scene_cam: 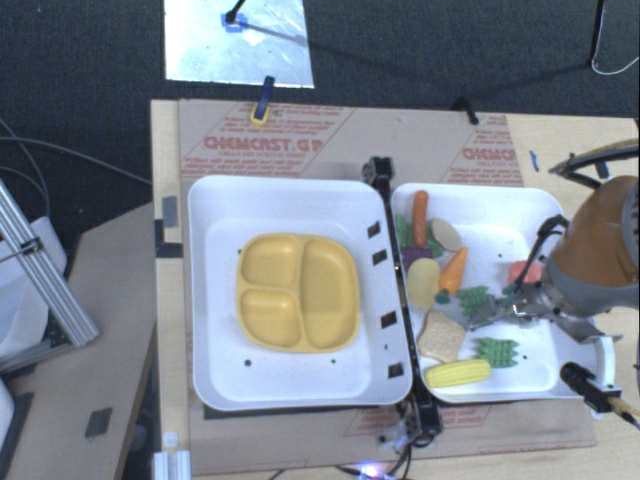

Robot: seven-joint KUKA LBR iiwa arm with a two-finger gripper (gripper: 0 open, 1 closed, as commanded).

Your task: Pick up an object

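My gripper (492,311) hovers low in the right bin (540,208); I cannot tell its state. The green toy (472,297) lies just at its nine o'clock. I should centre over it before closing.

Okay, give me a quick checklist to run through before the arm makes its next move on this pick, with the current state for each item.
1. Gripper is over the right bin, where the toy food lies: ok.
2. Something is between the fingers: cannot tell; the metal tips sit beside the green leafy piece and the view is too coarse.
3. Target is free of neighbours: not ok; the orange carrot, bread slice and second green piece crowd close.
4. Corn cob lies apart near the bin's front wall, an easier pick: ok.
5. Yellow divided plate sits in the left bin, away from the arm: ok.
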